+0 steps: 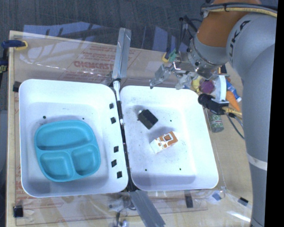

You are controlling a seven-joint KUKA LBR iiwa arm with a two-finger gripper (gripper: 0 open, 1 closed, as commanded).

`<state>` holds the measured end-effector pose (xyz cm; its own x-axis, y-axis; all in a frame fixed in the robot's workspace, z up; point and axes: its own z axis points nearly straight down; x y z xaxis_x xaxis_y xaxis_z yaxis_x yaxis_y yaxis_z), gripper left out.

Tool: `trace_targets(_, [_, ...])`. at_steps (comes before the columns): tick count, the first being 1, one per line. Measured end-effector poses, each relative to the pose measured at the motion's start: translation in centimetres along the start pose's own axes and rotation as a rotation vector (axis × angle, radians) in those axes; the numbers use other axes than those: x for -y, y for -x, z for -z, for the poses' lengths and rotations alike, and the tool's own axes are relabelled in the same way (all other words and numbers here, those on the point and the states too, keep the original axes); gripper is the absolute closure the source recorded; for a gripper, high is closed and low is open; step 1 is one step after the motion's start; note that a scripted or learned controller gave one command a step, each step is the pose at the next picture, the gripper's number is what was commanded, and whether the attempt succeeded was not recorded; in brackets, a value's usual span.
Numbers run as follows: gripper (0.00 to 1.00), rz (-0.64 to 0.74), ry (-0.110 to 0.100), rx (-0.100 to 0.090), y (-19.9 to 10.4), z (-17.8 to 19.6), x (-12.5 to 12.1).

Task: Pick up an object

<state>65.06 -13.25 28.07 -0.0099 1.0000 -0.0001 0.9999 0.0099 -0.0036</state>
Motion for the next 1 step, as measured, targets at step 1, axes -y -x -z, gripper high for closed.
trace_targets(1, [0.00,-0.025,-0.002,0.001,3.97,-11.86,2.81])
